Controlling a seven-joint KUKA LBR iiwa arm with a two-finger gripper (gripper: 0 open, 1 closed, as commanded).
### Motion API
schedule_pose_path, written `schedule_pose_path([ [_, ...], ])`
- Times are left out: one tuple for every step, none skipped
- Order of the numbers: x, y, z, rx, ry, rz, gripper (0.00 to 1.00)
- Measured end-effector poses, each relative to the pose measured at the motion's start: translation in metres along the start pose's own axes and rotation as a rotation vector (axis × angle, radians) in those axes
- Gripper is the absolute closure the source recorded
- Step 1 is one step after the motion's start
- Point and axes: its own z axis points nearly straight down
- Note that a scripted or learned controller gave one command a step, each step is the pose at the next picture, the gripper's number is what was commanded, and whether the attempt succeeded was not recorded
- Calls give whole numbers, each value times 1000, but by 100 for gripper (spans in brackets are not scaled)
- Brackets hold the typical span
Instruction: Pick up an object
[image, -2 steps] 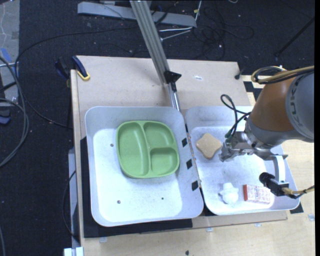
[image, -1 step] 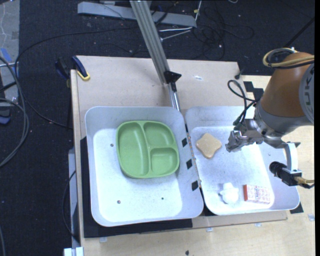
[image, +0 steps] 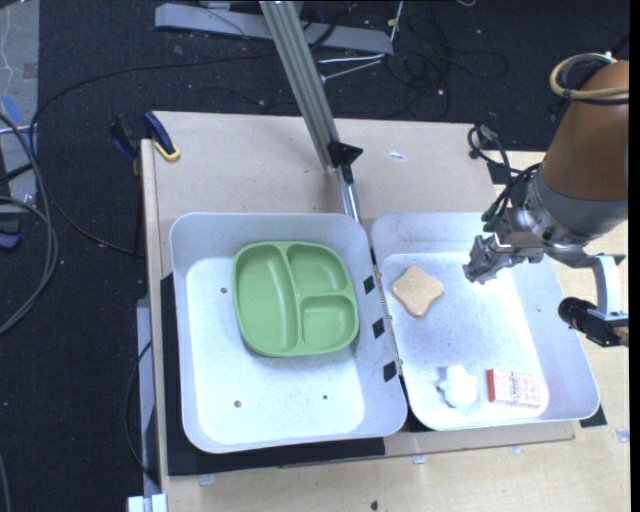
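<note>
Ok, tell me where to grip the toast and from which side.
Grip the toast across its narrow width, probably coming straight down from above. It lies flat on the right bin floor with bare space all round, so the fingers can straddle both edges. The gripper sits just to its right.

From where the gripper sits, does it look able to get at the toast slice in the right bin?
Probably yes: the gripper is above the right bin, and the toast slice lies alone beside it, nothing between.
</note>
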Motion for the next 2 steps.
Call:
schedule_pose_path([
  [0, 1, -27, 4, 0, 1, 100],
  [42, 15, -5, 8, 2, -2, 100],
])
